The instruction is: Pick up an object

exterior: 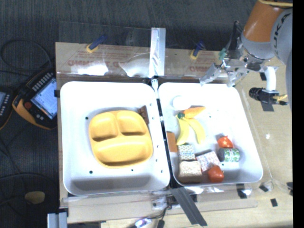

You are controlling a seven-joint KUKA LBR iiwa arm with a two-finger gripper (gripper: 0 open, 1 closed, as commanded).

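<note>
While the left bin (71, 141) carries a yellow divided plate (120, 137), the right bin (247, 141) gathers an orange carrot (194, 111), a yellow banana bunch (190, 129), patterned blocks (195, 160), two red tomatoes (216, 174) and a green can (231, 154). Farther right, the gripper (227, 75) hangs above that bin's back rim, well apart from the food; how far it is parted cannot be told, and nothing is seen in its grasp.

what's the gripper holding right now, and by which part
Nothing. The gripper hangs open above the far rim of the right bin, with no object between its fingers; the banana and the other items lie in the bin.
</note>
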